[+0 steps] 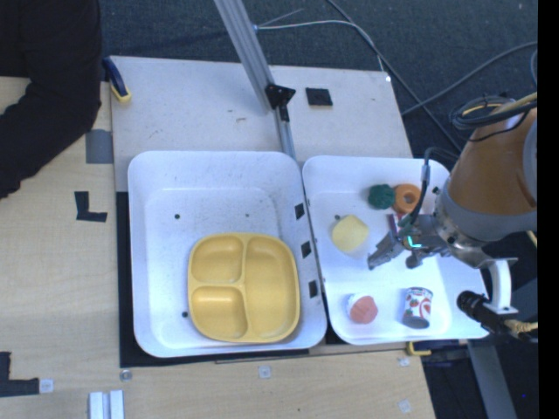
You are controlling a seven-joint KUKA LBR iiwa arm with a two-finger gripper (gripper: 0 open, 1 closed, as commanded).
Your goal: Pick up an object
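Hovering over right bin (332,175), gripper (390,250) seen with fingers spread, nothing between them. Nearest candidate judged to be pale yellow ball (349,233), just beside fingertips toward bin's left. Green object (380,195) and orange object (406,198) lie behind; red-and-white object (362,308) and small can (417,306) lie near front wall. Fingers best centred astride ball before descent; round shape likely to roll if nudged. Yellow divided plate (244,285) in left bin (148,234) left alone.
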